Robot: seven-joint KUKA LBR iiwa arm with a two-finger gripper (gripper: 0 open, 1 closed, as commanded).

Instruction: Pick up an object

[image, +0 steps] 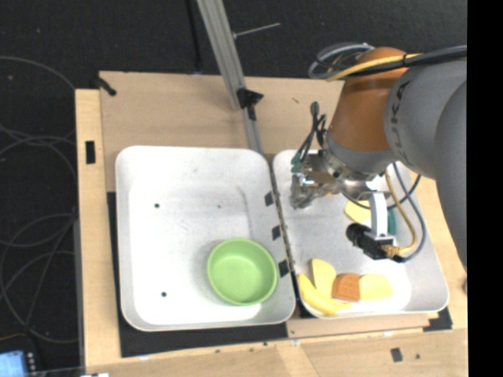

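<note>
Dark floor around a tan wooden bench [173, 108]; loose black cables trail on the floor at left; two shallow white bins sit on the bench side by side, edges touching along a dark seam.

One arm [416, 100], grey shell with a glossy orange band above the wrist, comes in from the right; one gripper [302, 196] hangs over the upper left part of the right bin [428, 289], close to the seam; metal fittings and cabling cluster round the wrist; can't tell from here how the fingers are set, and nothing is visible between them.

Right bin, counted: one curved yellow banana-shaped piece [318, 293] against the front wall; one small orange-brown block [346, 287] just beside it, touching; one paler yellow rounded piece [376, 287] on the block's other side; one more pale yellow piece [357, 210] further back, partly hidden by the wrist hardware; all look like smooth plastic; the front cluster lies well apart from the gripper, toward the bin's near edge.

Left bin [157, 179]: one round light green bowl [242, 270], matte, upright, near the front right corner; a few small dark specks on the white floor.

One slim metal rail [224, 53] slants down from the top to the seam between the bins.
</note>
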